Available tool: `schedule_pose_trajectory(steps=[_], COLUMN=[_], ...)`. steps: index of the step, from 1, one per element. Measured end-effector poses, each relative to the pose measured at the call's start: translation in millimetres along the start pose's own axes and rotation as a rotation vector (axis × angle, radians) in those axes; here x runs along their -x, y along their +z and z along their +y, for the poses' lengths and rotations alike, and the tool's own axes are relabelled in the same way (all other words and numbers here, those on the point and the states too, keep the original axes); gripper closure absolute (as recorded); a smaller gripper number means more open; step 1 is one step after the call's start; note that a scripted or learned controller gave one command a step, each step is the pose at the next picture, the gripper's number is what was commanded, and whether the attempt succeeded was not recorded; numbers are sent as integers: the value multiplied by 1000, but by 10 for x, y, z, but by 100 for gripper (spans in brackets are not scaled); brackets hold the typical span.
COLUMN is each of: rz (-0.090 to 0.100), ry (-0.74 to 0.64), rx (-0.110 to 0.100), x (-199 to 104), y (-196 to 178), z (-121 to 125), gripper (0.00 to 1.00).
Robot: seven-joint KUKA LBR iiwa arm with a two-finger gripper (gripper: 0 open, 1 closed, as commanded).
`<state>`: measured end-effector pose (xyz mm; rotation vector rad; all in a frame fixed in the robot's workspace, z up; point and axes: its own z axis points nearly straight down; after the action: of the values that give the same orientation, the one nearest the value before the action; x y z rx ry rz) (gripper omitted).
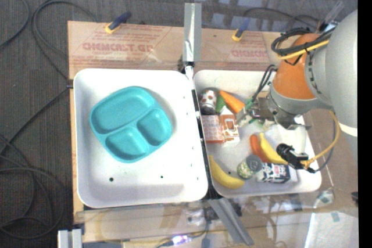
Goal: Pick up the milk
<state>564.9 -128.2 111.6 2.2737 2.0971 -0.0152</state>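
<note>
The milk looks like the small white carton with black patches [275, 172], lying on its side at the front right of the right bin [308, 183]. My gripper [249, 114] hangs below the orange-banded wrist over the middle of that bin, beside a reddish-brown and white box [220, 128]. It is well behind and to the left of the milk carton, with a yellow and orange banana-shaped toy [264, 149] between them. I see nothing held in it.
The right bin also holds a dark can [207, 100], a carrot [232, 101], a yellow banana [225, 174] and a round green-grey can [249, 167] touching the milk. A teal divided plate [132, 123] lies in the left bin [87, 183].
</note>
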Motion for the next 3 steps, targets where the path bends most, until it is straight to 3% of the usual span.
schedule_pose_trajectory(steps=[1,2,3], rz=[-3,12,31], ry=[68,290,393], rx=[20,5,-45], x=[11,23,502], y=[124,158,-296], z=[-173,-518,-673], gripper=[0,0,0])
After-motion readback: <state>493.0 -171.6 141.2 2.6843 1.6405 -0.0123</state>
